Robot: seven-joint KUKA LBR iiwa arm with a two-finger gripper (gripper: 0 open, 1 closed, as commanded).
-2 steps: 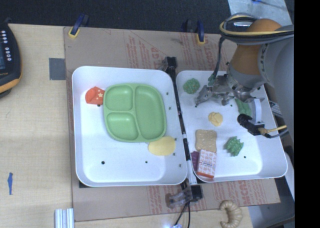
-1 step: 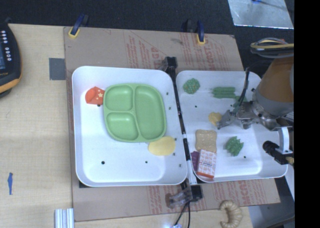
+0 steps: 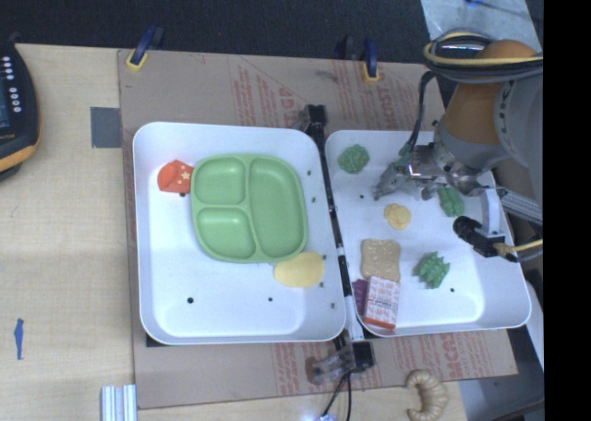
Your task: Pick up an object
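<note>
Nearest in the right bin [image 3: 499,313]: a red-and-white packet [image 3: 383,304] against the front rim, a tan cracker [image 3: 379,258] touching it behind, a green leafy piece [image 3: 431,269] beside. Mid-bin, a small yellow piece [image 3: 398,216] lies loose, likely the target. Just behind it hangs the gripper [image 3: 404,181], prongs spread, nothing between them. Farther back, a green floret [image 3: 353,159]. Risk: the yellow piece is small and rounded; an off-centre closing could squirt it sideways toward the cracker.
</note>
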